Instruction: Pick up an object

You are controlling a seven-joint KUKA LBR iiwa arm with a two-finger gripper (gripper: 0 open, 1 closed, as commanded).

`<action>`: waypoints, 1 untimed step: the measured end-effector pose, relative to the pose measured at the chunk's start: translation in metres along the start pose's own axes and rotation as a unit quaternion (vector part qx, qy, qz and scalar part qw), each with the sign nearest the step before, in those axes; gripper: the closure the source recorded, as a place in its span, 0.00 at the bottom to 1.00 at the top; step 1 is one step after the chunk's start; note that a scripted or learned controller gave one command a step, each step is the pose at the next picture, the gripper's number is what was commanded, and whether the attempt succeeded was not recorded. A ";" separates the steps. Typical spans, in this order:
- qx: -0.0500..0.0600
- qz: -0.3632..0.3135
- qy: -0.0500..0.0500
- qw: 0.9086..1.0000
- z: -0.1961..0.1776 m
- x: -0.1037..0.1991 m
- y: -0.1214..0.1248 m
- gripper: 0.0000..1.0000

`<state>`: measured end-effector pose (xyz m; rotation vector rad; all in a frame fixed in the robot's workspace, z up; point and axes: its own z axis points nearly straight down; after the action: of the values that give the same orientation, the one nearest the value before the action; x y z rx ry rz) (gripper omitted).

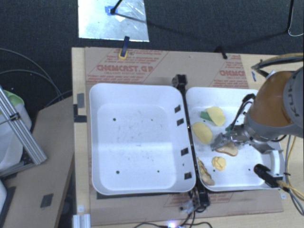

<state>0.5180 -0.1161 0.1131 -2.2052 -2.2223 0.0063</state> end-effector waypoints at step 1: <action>-0.010 -0.002 -0.002 1.000 -0.075 0.063 0.033 0.00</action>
<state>0.5509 -0.0527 0.1884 -2.2124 -2.2383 -0.0116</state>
